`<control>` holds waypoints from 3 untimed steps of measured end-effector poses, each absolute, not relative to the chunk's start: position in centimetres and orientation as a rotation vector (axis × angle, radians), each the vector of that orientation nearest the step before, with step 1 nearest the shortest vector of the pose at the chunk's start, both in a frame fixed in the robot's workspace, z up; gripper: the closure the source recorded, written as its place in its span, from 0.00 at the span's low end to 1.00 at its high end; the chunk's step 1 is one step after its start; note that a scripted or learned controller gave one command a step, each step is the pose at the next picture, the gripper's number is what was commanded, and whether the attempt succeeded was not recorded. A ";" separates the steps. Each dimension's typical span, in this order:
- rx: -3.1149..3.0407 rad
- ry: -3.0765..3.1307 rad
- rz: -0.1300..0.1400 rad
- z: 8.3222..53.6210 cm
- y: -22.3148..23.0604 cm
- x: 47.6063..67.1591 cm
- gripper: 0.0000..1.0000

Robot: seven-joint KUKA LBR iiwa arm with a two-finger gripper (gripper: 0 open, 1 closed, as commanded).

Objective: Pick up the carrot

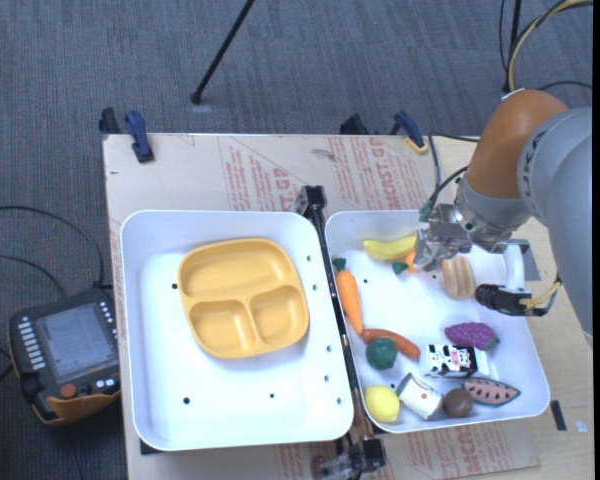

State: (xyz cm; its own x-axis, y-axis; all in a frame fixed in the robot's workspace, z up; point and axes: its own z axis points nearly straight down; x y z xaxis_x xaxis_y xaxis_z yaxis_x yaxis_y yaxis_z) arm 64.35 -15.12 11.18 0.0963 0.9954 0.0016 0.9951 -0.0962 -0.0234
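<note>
The carrot is orange with a small green top and lies lengthwise along the left wall of the right bin. My gripper hangs over the back of that bin, to the right of and beyond the carrot and well apart from it. It is just beside a yellow banana, and a small orange bit shows at its tip. The wrist hides how the jaws stand.
A yellow divided plate lies in the left bin. In the right bin are a beige bread piece, purple grapes, a thin orange pepper by a green ball, a lemon, and a watermelon slice.
</note>
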 end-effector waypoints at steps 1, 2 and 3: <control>-2.311 -2.100 0.024 11.2 -15.1 64.3 0.00; -2.393 -2.028 -0.016 9.2 -19.5 65.0 0.00; -2.381 -2.039 -0.006 10.0 -19.4 65.0 1.00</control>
